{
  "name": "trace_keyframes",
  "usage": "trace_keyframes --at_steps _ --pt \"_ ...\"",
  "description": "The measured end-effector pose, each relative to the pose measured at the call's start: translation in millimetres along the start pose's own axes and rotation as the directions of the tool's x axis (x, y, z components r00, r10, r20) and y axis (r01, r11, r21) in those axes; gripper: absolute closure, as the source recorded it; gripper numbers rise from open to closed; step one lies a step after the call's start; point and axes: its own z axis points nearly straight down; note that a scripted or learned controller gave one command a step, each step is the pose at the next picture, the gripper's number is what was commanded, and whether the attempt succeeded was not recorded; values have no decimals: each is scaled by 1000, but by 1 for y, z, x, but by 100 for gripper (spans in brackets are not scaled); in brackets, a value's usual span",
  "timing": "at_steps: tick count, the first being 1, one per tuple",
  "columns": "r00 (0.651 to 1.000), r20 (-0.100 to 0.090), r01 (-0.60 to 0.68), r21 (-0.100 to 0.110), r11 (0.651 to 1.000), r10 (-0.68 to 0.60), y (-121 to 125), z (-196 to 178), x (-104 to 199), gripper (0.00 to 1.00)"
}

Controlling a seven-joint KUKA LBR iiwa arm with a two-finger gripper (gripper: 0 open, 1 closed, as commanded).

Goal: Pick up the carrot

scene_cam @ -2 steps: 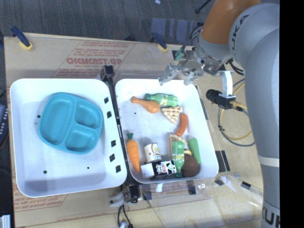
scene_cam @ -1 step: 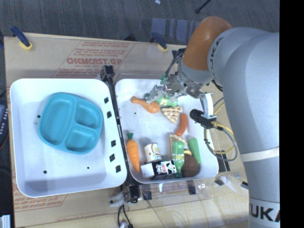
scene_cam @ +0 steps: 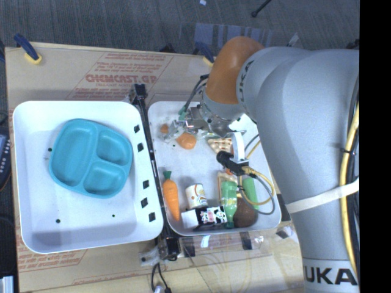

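Orange carrot, light-blue divided plate, white bins, black-and-white carton.

Blue divided plate in left bin

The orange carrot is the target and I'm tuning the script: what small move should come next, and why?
Probably shift the gripper toward the bin's near left corner: the orange carrot with green top lies along the right white bin's left wall, well apart from the gripper.

Carrot: orange, tapered, green stub at top end; lying flat, lengthwise along left wall of right bin, near front corner, untouched.
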Motion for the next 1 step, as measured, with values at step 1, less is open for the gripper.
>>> trace_keyframes --at_steps 1 --pt "1000 4 6 1 1000 -6 1 -13 -2 100"
